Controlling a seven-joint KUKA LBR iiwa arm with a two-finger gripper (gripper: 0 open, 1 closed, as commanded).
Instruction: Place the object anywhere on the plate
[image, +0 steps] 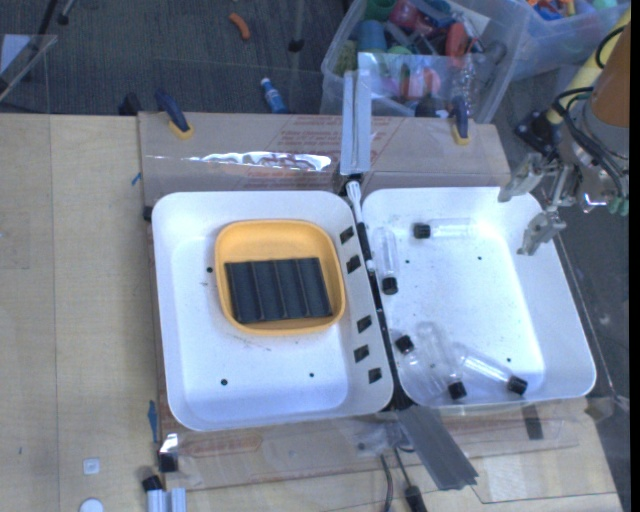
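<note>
Dark ridged object (278, 290) is found resting flat on the yellow plate (232, 246) in the left bin (180, 300); gripper (535, 215) is held apart over the right bin (560, 320).

The arm (612, 95) is seen entering from the upper right, its wrist angled down and left, so that the gripper is poised above the right bin's upper right corner. The fingers (530, 238) are seen spread apart with nothing between them, though glare on the metal makes the exact gap hard to judge. The ridged object is noted lying inside the plate's rim, towards its lower half. Several clear tubes with black caps (480, 370) are recorded scattered in the right bin, well away from the gripper.
</note>
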